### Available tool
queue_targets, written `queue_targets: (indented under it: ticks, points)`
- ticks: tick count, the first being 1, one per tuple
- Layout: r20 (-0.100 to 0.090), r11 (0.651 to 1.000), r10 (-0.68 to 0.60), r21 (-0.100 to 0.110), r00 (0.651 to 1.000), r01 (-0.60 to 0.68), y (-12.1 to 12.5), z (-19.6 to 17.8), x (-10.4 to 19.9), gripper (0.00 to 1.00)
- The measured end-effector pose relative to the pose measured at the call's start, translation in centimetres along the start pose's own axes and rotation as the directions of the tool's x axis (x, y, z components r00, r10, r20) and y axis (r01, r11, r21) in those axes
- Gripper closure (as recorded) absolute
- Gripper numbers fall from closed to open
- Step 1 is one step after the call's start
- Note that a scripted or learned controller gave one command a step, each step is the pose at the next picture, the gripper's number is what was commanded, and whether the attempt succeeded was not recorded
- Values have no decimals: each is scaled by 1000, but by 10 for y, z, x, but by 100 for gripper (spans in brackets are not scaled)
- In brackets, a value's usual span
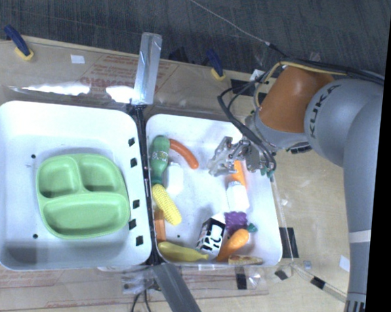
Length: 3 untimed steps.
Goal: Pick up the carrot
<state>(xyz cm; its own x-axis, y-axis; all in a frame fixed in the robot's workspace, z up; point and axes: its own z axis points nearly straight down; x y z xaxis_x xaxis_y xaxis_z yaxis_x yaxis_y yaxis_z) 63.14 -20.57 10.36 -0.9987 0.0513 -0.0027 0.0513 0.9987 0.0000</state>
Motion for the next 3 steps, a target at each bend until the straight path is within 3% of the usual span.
queue_targets:
  ticks: [1,2,3]
  points:
    - [-1,996,94,-1,996,-94,59,-22,27,100]
    - [-2,996,95,0,996,-95,58,-22,27,0]
    - [11,990,138,3,990,-138,7,-149,30,0]
